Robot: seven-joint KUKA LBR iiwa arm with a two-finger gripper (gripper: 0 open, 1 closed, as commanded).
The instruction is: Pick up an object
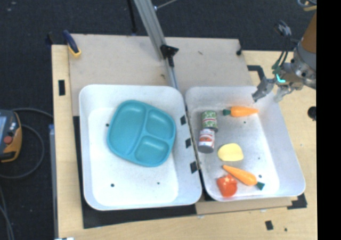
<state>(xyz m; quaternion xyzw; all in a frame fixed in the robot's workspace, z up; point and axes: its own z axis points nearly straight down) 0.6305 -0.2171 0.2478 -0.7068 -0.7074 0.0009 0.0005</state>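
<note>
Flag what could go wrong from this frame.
The tool hovers at the right bin's upper rim, so a descent may clip the wall. The nearest carrot is thin and could roll away. The can and small jar lie touching; grabbing one may shove the other.

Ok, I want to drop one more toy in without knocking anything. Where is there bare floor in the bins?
Left bin: a bare strip in front of the blue plate. Right bin: bare along the right wall, beside the lemon. Crowded: the can, two carrots and the red pepper.
</note>
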